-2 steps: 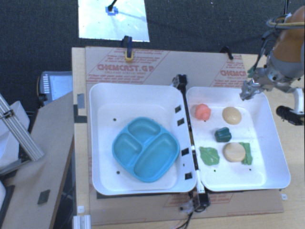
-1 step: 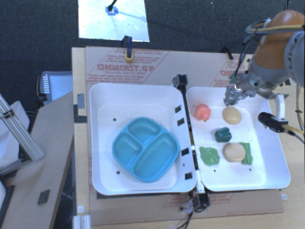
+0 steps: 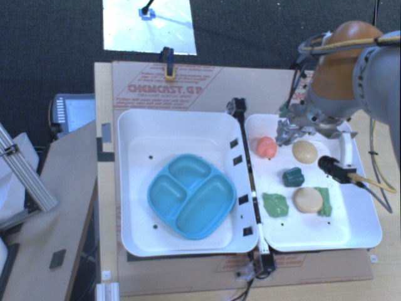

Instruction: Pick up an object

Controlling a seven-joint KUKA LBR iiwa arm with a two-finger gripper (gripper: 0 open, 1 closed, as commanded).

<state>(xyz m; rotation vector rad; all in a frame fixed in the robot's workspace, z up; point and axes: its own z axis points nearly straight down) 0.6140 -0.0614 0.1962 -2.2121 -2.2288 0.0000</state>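
— Which step am I at?

— I think the approach. The gripper (image 3: 287,132) hangs over the far edge of the right bin (image 3: 363,231), between the pink ball (image 3: 266,147) and the tan ball (image 3: 304,152). I cannot tell if it is open or closed, and nothing is seen inside it.

— And next?

— I judge it must choose one ball, center over it and go down. The blue plate (image 3: 191,196) in the left bin (image 3: 135,168) is not needed.

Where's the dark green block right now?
The dark green block lies in the right bin, near its middle, below the beige ball and above the light green piece.
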